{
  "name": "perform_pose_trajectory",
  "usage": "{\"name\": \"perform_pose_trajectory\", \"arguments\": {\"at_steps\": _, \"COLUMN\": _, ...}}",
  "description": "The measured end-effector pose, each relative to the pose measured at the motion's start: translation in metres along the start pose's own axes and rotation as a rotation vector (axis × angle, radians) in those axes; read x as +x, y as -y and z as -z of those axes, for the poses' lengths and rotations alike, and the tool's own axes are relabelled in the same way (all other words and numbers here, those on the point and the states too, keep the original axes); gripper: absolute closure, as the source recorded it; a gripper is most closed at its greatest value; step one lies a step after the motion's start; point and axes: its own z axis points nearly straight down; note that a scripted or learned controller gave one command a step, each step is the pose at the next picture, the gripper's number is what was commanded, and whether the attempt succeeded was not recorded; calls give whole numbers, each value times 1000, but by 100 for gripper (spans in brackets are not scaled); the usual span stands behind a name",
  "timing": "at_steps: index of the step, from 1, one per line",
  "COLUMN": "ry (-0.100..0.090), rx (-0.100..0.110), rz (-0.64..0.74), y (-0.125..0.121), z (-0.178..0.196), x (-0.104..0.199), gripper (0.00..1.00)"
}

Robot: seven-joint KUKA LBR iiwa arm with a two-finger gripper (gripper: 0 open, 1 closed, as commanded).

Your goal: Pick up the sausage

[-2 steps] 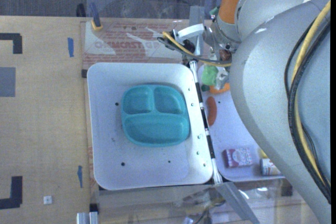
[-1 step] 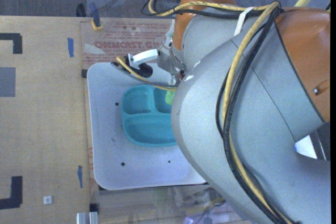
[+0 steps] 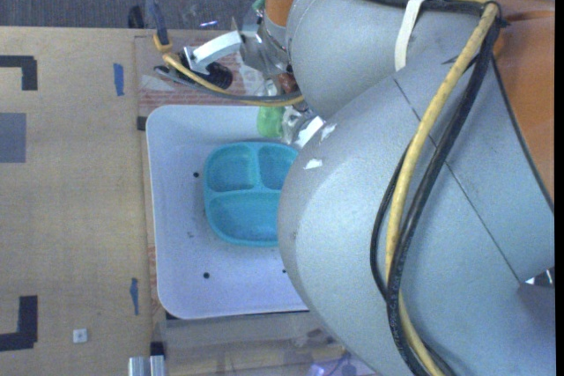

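Grey arm casing (image 3: 423, 189) blocks most of my view over the white bin (image 3: 176, 216), where a blue divided plate (image 3: 242, 194) lies beside something green (image 3: 270, 121), and I cannot make out gripper or sausage.

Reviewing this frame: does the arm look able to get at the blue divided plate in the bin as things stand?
Probably yes. The plate lies flat in the white bin with nothing on its visible compartments, and the arm hangs over that bin, covering the plate's right edge. A green thing sits just beyond the plate.
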Motion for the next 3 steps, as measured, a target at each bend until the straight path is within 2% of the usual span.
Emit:
{"name": "perform_pose_trajectory", "arguments": {"at_steps": 1, "ry": -10, "rx": 0, "rz": -10, "y": 36, "z": -145, "x": 4, "gripper": 100}}
{"name": "perform_pose_trajectory", "arguments": {"at_steps": 2, "ry": 4, "rx": 1, "rz": 470, "y": 38, "z": -6, "x": 28, "gripper": 100}}
{"name": "perform_pose_trajectory", "arguments": {"at_steps": 3, "ry": 1, "rx": -1, "rz": 295, "y": 36, "z": 18, "x": 35, "gripper": 100}}
